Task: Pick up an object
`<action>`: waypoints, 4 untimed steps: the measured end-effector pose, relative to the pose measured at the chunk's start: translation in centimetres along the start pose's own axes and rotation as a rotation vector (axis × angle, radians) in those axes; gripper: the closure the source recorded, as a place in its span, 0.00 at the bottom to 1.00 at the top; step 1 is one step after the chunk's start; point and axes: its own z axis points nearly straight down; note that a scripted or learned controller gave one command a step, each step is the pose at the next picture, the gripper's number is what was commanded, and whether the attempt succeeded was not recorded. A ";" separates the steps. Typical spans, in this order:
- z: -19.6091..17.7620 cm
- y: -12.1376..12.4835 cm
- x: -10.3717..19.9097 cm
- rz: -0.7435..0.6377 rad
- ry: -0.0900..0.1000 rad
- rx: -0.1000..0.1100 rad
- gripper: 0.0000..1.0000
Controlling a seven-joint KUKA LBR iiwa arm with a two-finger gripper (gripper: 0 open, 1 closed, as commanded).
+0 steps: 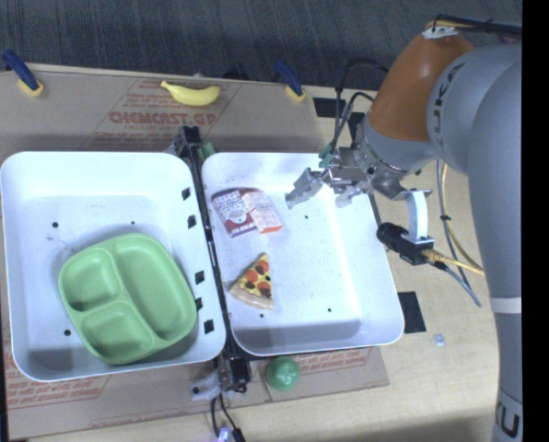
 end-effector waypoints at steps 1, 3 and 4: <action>0.0 0.0 0.0 0.000 0.000 0.000 0.00; 0.0 0.0 0.0 0.000 0.000 0.000 0.00; 0.0 0.0 0.0 0.000 0.000 0.000 0.00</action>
